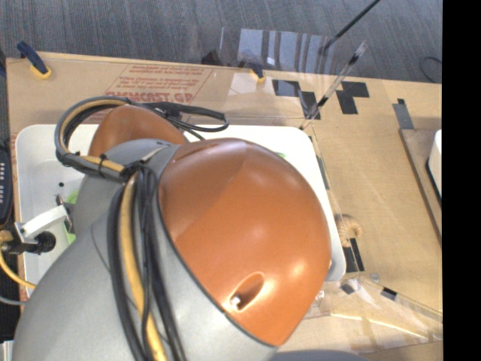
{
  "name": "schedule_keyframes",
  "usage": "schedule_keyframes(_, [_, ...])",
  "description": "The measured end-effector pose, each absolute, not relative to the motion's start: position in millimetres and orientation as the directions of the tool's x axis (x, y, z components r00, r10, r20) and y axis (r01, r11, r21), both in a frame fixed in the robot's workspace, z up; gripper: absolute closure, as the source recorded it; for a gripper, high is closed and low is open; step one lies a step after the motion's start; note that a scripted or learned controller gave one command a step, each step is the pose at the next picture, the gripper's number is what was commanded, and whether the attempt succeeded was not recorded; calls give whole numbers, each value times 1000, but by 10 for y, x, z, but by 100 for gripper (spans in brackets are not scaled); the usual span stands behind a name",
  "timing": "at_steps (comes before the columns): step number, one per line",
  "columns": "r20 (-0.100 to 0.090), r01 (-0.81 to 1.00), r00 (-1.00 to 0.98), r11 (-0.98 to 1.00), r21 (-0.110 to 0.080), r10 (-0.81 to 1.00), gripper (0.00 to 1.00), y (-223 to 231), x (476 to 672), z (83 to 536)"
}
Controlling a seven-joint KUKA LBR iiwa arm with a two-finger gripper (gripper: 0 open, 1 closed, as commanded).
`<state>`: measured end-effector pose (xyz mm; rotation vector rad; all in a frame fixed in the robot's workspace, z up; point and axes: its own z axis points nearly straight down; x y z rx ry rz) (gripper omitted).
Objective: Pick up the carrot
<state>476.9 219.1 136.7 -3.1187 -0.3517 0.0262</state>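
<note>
Orange-banded arm (240, 239) looms over the white bin (34, 149) toward nine o'clock, seemingly mid-reach; finger state cannot be told; next, locate the carrot.

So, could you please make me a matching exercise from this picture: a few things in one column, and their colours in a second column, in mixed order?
Things:
1. arm band
2. bin
3. cables
4. clamp

Colours:
a. white
b. blue and yellow
c. orange
d. black and yellow

Pairs: 1-c, 2-a, 3-d, 4-b
</note>
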Motion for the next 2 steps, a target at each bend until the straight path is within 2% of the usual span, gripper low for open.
schedule_keyframes(1, [-8, 610, 792, -792, -13, 610, 100, 2059, 4745, 926])
schedule_keyframes(2, [-10, 392, 920, -920, -10, 392, 100, 2195, 4742, 1435])
